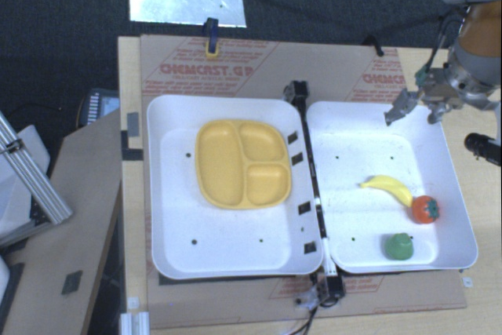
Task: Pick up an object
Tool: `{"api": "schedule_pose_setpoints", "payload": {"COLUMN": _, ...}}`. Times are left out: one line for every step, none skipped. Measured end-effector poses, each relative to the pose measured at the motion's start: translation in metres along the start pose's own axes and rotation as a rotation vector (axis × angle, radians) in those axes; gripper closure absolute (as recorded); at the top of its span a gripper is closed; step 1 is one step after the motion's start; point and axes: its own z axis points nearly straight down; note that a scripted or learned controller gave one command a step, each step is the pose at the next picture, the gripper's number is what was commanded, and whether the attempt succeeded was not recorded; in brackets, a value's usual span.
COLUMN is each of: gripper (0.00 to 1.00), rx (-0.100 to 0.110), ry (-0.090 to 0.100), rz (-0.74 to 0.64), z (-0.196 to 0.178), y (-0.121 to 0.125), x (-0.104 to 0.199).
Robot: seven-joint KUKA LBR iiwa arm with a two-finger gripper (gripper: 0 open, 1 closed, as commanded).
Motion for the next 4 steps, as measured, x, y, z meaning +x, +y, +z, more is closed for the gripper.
{"api": "schedule_pose_setpoints", "payload": {"gripper": 0.00, "rx": -0.011, "ry": -0.002, "rz": -0.002, "z": -0.007, "y": 0.002, "x": 0.000}}
{"api": "schedule_pose_setpoints", "payload": {"gripper": 0.00, "rx": -0.009, "ry": -0.002, "rz": 0.000, "z": 0.035, "y": 0.003, "x": -0.004}}
{"api": "schedule_pose_setpoints", "payload": {"gripper": 0.00, "rx": -0.009, "ry": -0.002, "rz": 0.000, "z": 0.079, "y": -0.003, "x": -0.002}}
{"api": "schedule_pose_setpoints", "payload": {"gripper": 0.00, "rx": -0.007, "ry": -0.001, "rz": -0.003, "z": 0.141, "y": -0.001, "x": 0.003}}
